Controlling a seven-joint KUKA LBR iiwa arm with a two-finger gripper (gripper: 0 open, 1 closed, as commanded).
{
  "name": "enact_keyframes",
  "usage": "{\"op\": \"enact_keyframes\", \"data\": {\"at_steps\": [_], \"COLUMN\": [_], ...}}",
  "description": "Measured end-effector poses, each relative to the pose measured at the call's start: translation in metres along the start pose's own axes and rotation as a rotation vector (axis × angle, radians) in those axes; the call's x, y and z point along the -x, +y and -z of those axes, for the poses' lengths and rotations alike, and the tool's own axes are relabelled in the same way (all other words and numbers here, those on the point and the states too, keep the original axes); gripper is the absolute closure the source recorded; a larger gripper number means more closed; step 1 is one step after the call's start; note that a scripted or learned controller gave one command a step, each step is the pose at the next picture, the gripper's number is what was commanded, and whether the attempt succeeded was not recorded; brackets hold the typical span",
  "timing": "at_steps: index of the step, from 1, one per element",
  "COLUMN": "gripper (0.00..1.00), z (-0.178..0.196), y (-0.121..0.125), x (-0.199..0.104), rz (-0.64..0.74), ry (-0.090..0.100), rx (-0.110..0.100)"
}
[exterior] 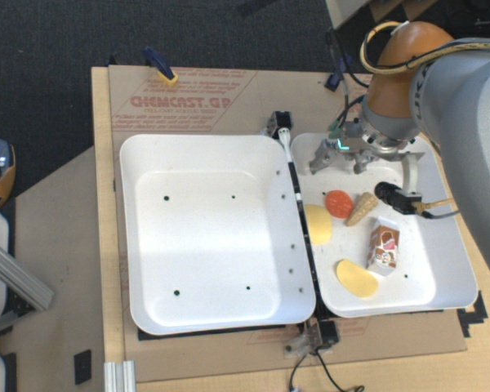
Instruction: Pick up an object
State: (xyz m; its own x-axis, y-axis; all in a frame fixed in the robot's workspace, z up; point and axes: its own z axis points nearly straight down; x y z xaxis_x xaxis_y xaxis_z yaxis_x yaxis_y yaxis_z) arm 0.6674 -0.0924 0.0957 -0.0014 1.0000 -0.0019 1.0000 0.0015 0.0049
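Note:
My gripper hovers over the far end of the right bin. Its two grey fingers stand apart and open, with nothing between them. Just nearer the camera lies a red round object, touching a tan cone-shaped piece. A pale yellow piece rests by the bin's left wall. A brown and white carton lies further towards the front, with a yellow oval piece next to it.
The left white bin adjoins the right one along a black divider. Both sit on a cardboard sheet. The grey arm with its orange band comes in from the upper right.

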Motion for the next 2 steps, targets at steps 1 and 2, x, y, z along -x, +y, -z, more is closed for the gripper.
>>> {"op": "enact_keyframes", "data": {"at_steps": [1, 2], "gripper": [0.0, 0.0], "z": [-0.011, -0.011], "y": [-0.029, -0.039], "x": [0.018, 0.006], "rz": [-0.004, -0.001], "ry": [0.002, 0.002], "rx": [-0.009, -0.008]}}
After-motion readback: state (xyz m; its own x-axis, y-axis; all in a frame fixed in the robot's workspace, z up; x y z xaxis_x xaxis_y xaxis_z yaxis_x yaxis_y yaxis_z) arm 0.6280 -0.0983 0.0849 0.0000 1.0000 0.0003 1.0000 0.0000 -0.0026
